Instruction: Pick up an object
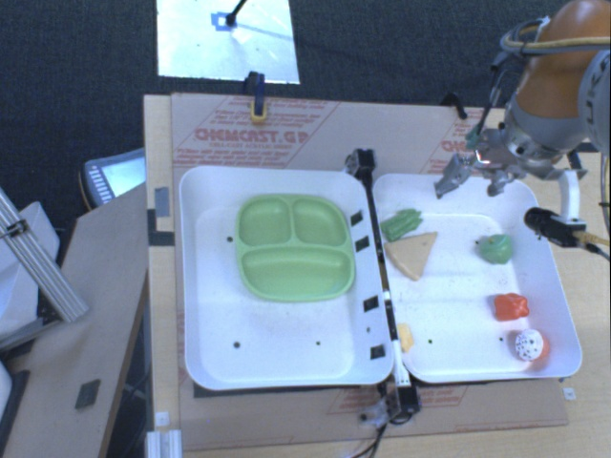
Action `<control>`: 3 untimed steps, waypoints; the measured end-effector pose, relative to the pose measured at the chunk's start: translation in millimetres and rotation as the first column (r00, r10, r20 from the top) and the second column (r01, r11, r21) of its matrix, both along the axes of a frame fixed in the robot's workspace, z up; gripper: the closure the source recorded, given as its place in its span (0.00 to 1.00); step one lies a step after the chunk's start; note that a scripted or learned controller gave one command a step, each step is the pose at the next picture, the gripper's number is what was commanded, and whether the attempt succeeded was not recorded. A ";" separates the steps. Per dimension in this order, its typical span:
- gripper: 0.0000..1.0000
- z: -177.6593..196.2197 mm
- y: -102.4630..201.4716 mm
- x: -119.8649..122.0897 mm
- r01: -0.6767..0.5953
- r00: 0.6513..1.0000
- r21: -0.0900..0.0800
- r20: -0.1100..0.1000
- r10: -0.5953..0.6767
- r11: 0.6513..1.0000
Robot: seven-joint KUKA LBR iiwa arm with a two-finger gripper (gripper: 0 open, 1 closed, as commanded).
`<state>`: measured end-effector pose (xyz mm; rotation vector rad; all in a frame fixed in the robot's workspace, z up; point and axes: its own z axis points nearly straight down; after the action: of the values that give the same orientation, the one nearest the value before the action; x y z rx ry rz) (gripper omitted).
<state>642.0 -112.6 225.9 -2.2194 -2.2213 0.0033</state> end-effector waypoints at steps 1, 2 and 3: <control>0.00 -56.5 -7.7 5.1 0.000 1.000 0.000 0.001 0.000 1.000; 0.00 -119.2 -8.5 5.8 0.000 1.000 0.000 0.000 0.000 1.000; 1.00 -104.0 -9.0 7.8 -0.001 1.000 -0.001 0.007 0.001 1.000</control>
<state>649.8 -121.6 121.9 -2.2221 -2.2260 -0.0036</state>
